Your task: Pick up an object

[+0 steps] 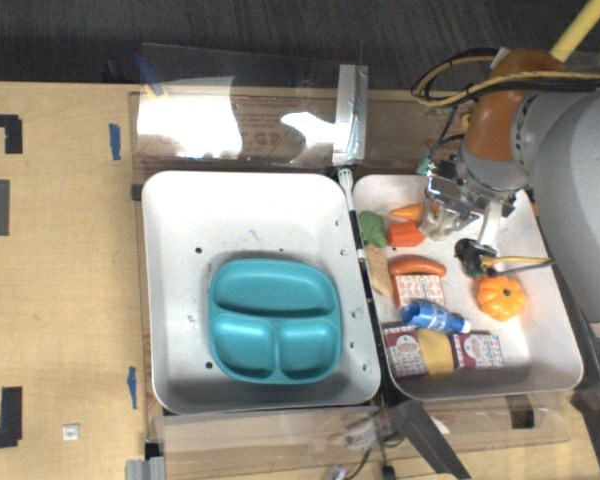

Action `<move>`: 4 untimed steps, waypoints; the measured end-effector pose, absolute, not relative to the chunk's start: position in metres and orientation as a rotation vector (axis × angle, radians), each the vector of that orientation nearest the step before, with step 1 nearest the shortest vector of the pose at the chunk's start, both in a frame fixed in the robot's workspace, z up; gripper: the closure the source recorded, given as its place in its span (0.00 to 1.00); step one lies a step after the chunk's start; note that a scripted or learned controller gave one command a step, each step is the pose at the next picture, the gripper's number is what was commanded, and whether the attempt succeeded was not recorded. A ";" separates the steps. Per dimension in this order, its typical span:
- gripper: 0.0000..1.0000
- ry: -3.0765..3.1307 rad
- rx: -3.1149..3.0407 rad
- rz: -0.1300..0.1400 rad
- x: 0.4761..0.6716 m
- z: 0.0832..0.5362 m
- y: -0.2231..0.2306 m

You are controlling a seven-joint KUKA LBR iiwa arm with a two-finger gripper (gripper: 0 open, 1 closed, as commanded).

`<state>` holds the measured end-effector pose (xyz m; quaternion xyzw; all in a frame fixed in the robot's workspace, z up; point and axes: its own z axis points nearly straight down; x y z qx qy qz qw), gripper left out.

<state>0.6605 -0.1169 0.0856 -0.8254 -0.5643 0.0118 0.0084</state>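
Gripper (450, 216) hangs low over the right shallow white bin (555, 363), near its far-left corner, w/ small orange plastic carrot (408, 211) & red-orange toy piece (407, 235) just beside it. Can't tell fingers' opening or any hold. Best approach IMO: centre over one item, descend straight, avoid green toy (373, 230).

Arm (500, 138) over right bin (555, 353); teal tray (275, 318) in left bin (170, 218).
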 end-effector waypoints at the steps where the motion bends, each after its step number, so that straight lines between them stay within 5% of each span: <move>1: 1.00 -0.844 -3.025 0.001 0.656 0.086 -0.126; 2: 1.00 -0.335 -3.124 -0.005 0.660 0.157 -0.123; 3: 1.00 -0.319 -3.123 0.000 0.642 0.121 -0.224; 4: 1.00 -0.329 -3.124 -0.001 0.660 0.128 -0.221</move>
